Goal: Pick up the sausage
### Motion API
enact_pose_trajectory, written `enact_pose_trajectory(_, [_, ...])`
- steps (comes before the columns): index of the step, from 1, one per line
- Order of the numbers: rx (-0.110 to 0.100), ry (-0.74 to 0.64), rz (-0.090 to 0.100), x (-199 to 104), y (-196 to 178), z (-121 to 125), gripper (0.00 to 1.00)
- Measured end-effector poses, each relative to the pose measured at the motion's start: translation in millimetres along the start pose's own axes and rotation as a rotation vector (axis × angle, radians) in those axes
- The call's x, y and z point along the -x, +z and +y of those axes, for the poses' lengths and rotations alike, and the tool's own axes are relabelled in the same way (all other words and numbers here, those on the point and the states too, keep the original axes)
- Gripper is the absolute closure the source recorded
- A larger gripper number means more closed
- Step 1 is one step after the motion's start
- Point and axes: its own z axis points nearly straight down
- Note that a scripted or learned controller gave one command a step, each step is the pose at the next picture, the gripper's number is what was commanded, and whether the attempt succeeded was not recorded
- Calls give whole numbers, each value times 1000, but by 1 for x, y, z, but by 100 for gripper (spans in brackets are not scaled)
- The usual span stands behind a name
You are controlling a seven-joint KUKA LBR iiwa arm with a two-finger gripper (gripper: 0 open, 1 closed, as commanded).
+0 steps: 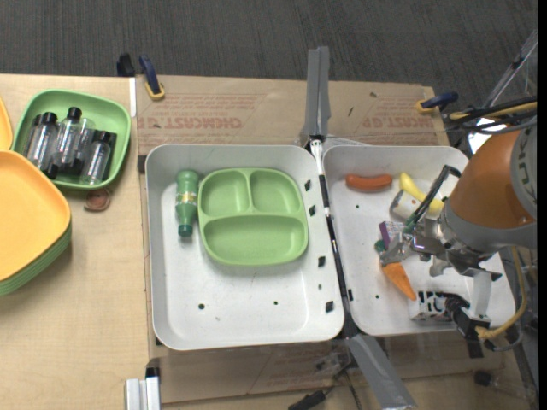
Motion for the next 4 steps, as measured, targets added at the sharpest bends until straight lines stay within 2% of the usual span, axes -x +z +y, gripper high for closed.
enact_pose_trajectory(1, [0, 6, 0, -6, 28, -15, 0])
enact_pose_trajectory(2, [-2, 10, 0, -5, 20, -15, 100])
enact_pose_trajectory(4, [0, -147, 0, 11, 27, -11, 100])
